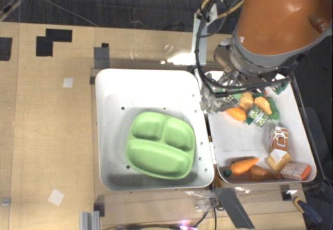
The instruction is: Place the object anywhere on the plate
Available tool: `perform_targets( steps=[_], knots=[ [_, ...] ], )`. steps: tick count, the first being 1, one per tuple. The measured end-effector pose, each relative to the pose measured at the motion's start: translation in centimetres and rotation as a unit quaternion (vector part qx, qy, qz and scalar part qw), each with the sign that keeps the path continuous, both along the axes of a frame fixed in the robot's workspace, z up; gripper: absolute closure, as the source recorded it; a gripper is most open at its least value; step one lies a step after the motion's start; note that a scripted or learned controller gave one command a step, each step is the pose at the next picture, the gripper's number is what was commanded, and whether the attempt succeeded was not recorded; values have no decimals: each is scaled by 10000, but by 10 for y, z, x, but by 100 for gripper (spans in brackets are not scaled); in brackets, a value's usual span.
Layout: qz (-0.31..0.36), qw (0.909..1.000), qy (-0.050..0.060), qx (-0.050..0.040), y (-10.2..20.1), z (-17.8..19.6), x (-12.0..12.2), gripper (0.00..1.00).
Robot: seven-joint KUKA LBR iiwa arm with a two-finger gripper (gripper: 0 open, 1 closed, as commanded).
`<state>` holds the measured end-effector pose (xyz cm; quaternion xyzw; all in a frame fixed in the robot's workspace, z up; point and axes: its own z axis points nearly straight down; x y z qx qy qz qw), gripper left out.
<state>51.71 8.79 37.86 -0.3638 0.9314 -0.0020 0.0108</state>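
Observation:
A green three-compartment plate (160, 144) lies in the left bin (112, 114), with nothing on it. My gripper (221, 100) hangs low at the upper left of the right bin (304, 119), under the big orange wrist band. Just right of it lies a cluster of toy food: an orange piece (235, 114), a yellow-brown piece (246, 100) and a green packet (257, 116). Whether anything sits between the jaws cannot be made out.
More toy items lie in the right bin: a carrot (243, 166) and a brown piece (258, 173) at the front, a small carton (280, 139), a yellow block (278, 161) and an orange-white box (296, 170). The arm covers the bin's back part.

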Motion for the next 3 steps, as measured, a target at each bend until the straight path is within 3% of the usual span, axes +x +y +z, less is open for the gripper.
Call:
perform_targets(
  steps=[1,2,3],
  knots=[
    [650,9979,79,-9,22,-104,-11,100],
    [1135,9935,26,-33,-39,-37,-16,100],
    [2469,9690,33,-51,-52,24,-29,100]
  ],
)
